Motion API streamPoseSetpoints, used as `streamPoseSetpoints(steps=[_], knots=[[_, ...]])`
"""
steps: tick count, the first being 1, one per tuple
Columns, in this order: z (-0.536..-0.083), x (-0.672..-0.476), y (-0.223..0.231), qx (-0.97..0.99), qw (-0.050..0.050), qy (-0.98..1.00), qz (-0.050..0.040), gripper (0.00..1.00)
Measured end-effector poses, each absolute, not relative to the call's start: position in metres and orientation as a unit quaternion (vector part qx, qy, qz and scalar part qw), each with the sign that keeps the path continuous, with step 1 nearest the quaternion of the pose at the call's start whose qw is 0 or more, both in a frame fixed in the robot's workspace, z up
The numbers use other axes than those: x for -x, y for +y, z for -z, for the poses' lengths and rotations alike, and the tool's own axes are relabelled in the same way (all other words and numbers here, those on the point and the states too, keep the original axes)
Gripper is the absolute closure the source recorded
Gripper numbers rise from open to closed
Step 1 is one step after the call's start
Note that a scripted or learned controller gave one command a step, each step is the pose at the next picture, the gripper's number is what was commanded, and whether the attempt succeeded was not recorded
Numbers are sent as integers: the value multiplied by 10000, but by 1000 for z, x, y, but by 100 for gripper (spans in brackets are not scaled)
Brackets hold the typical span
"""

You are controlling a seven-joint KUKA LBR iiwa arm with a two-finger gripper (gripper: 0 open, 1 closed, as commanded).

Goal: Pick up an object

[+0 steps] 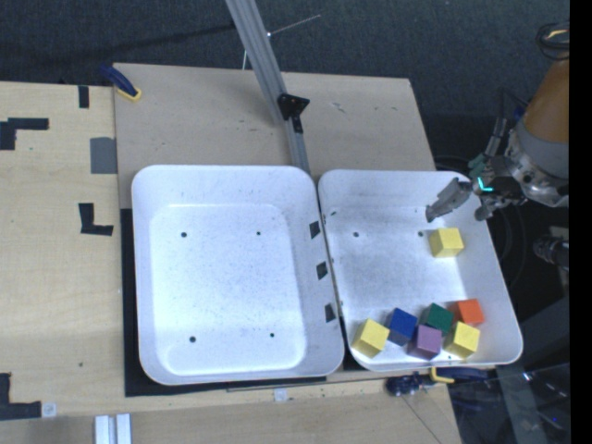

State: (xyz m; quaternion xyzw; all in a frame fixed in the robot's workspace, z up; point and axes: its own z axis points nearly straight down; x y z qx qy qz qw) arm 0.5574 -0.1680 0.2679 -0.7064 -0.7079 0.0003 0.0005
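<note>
Two white bins (227,178) are set on a wooden worktop (356,114) over dark carpet. The pincer (467,202) is held apart above a yellow cube (446,241).

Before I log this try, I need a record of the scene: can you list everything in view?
left bin: 1, white, left of the bench.
right bin: 1, white, touching the left bin's right side.
lone yellow cube: 1, upper right of the right bin.
yellow cubes: 2, near edge of the right bin.
blue cube: 1, same cluster.
purple cube: 1, same cluster.
green cube: 1, same cluster.
orange cube: 1, cluster's right end.
metal post: 1, grey, behind the bins.
claw: 1, grey, above the lone yellow cube, holding nothing.
</note>
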Motion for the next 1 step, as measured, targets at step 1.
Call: streamPoseSetpoints(steps=[1], knots=[[-221,-551,-162,7066,22,-7076,-19,0]])
